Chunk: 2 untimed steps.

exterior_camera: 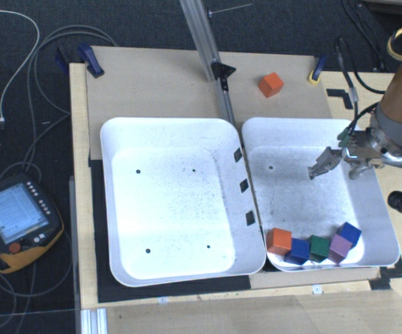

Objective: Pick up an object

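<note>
- Nearest the camera, along the near wall of the right bin (375, 207), sits a huddle of cubes: an orange cube (279, 241) at the left end, then a blue cube (299, 250), a green cube (319, 246), a purple cube (340, 246), and a second blue cube (350, 232) just behind the purple one. They touch or nearly touch in a row.
- The left bin (117, 186) lies beside it, the two rims meeting at the middle.
- The gripper (340, 162) hangs over the far right part of the right bin, well apart from the cubes. Its two fingers stand spread apart, one slanting left, with nothing between them.
- The arm (399, 110) comes in from the right, its orange band just above the wrist.
- On the bare bench (159, 82) beyond the bins rests a lone orange block (271, 84).
- A metal post (201, 26) slants up from the far side of the bins.
- Far left, off the bench, a handheld control pendant (17, 218) lies on the dark floor with its cables.
</note>
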Tool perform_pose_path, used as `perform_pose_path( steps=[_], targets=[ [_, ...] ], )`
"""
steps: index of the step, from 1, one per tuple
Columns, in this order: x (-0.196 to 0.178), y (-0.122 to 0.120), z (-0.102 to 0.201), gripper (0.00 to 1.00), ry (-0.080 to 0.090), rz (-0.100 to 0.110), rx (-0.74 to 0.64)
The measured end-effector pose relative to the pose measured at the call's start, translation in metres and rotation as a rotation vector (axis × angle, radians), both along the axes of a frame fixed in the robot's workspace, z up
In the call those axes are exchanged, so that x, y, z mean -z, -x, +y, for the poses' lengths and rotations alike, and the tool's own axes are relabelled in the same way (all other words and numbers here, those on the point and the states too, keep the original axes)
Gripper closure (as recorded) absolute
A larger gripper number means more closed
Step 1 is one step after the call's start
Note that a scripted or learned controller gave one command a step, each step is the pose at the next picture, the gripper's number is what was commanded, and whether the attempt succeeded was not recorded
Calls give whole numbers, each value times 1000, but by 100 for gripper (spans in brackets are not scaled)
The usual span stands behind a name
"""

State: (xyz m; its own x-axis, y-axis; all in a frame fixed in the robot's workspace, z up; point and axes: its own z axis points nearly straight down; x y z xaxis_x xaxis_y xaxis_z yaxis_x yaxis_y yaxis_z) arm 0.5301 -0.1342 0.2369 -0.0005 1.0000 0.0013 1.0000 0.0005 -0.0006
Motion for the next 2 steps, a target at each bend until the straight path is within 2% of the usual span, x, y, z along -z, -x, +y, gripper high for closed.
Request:
perform_pose_path(
  steps=[1, 2],
  targets=[
    [142, -25, 17, 0, -2, 8, -1],
    [137, -85, 51, 0, 1, -6, -6]
  ],
)
